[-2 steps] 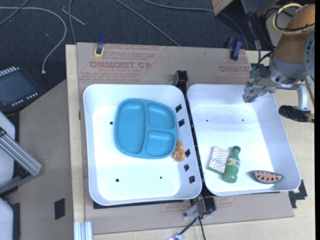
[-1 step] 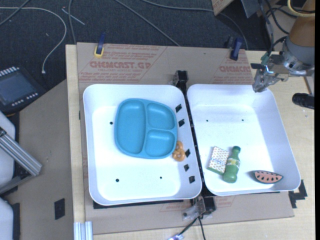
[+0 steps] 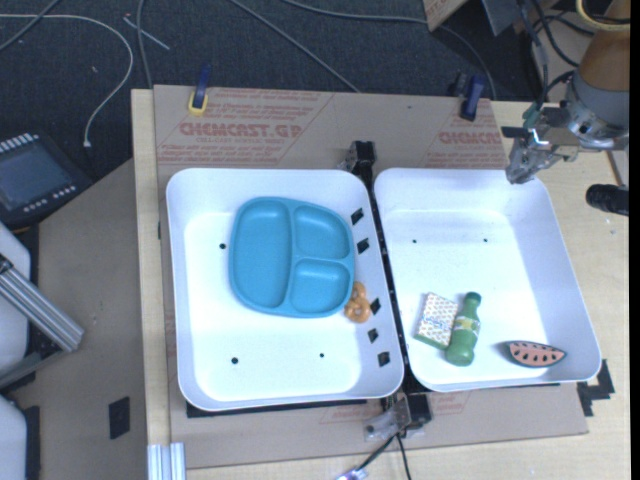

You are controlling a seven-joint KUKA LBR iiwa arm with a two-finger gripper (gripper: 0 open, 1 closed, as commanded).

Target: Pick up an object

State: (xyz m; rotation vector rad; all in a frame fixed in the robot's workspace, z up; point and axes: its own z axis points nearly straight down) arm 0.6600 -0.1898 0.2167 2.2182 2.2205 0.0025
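In the right bin (image 3: pixel 500 218), near its front, a green bottle (image 3: pixel 464 329) lies beside a small patterned packet (image 3: pixel 437 319). A watermelon-slice toy (image 3: pixel 533 354) rests at the front right corner. My gripper (image 3: pixel 522 171) hangs over the far right corner of this bin, well away from those objects, with nothing visible between its fingers. In the left bin (image 3: pixel 200 298) sits a blue divided plate (image 3: pixel 292 256), and a small orange-brown object (image 3: pixel 357 306) lies at its right edge.
Black clips line the divider between the bins. Blue clamps (image 3: pixel 200 96) hold the cardboard base at the back. Cables trail across the dark floor behind, and a metal rail (image 3: pixel 35 303) stands at the left.
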